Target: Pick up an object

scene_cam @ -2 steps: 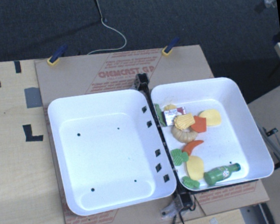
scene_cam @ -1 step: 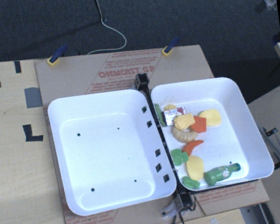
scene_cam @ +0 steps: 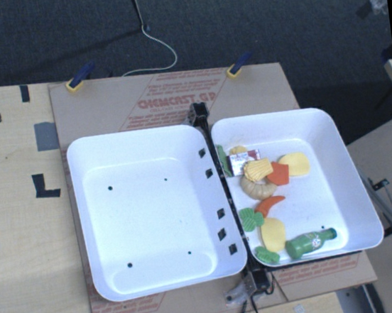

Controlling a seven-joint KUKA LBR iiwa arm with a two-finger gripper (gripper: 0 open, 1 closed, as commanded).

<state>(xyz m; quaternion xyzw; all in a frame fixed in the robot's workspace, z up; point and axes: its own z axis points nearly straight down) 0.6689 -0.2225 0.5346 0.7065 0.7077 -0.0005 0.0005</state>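
The camera view looks down at a slant on two shallow white bins set side by side on a sheet of cardboard [scene_cam: 174, 98], which lies on the wooden surface [scene_cam: 20, 232]. The left bin [scene_cam: 82, 160] has a bare white floor marked by a few small dark dots. The right bin [scene_cam: 344, 190] carries all the candidates for the pick, crowded toward its left half, close to the divider between the bins.

Near the back of that cluster sits a small red-and-white box [scene_cam: 242, 160], with a ridged yellow piece like corn [scene_cam: 257, 170] just in front of it. An orange piece [scene_cam: 278, 174] touches the corn on its right, and a round yellow piece [scene_cam: 294, 164] lies just beside that. A tan, curved piece [scene_cam: 258, 189] rests under the corn. Further forward are a small green piece [scene_cam: 250, 217], a yellow oval [scene_cam: 273, 235], and a green bottle [scene_cam: 309, 242] lying on its side near the front wall.

The bottle seems the easiest target: it lies somewhat apart from the pile, its long axis running roughly left to right, cap toward the right. An arm reaching in from the right would meet its cap end first, so the fingers would probably need to straddle it across the short axis. The state of the fingers cannot be told.
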